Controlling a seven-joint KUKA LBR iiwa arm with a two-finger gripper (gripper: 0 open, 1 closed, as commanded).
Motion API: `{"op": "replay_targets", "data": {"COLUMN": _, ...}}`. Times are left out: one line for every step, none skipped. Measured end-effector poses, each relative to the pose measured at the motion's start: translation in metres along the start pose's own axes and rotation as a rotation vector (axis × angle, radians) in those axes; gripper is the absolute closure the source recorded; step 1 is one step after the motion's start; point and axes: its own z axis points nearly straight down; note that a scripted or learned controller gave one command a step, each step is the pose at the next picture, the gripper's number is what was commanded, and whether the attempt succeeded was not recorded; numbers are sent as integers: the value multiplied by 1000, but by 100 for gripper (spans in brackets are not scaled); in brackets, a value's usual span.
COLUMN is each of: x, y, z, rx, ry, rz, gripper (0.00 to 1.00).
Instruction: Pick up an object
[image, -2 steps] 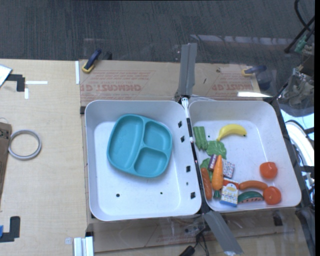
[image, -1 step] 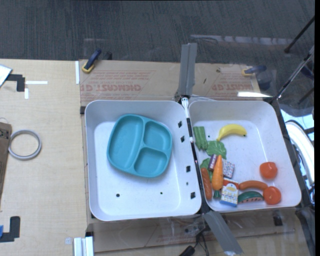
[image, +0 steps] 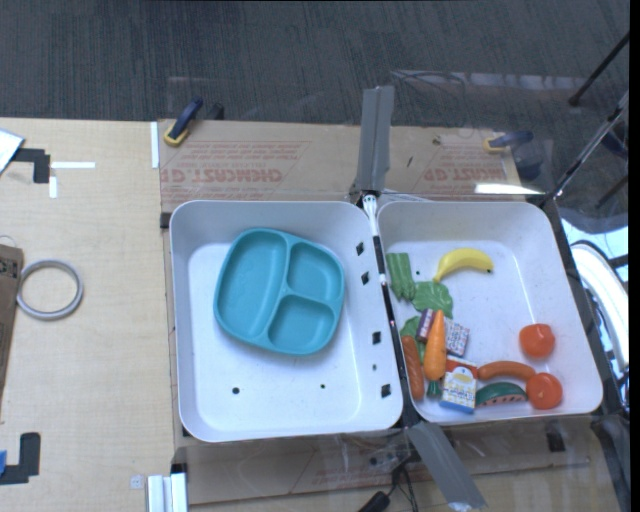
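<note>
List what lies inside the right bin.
In the right bin: a banana, green leaves, a carrot, a sausage, two tomatoes, small cartons. Whatever lies under the pile is covered.

arm out of the frame

Dark grey carpet floor (image: 300, 60) runs across the top of the camera view. Below it, the light wood bench (image: 90, 250) fills the left side. Brown cardboard sheet (image: 260, 165) with red print lies along the bench's far edge, held by a blue-and-yellow clamp (image: 184, 121) at its left corner. Roll of tape (image: 47, 289) sits near the bench's left edge. Black tape marks (image: 36, 165) near the far-left corner. Lighting even, with soft shadows.
</note>
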Motion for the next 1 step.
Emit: {"op": "replay_targets", "data": {"x": 15, "y": 11, "z": 0, "rx": 0, "ry": 0, "rz": 293, "gripper": 100}}
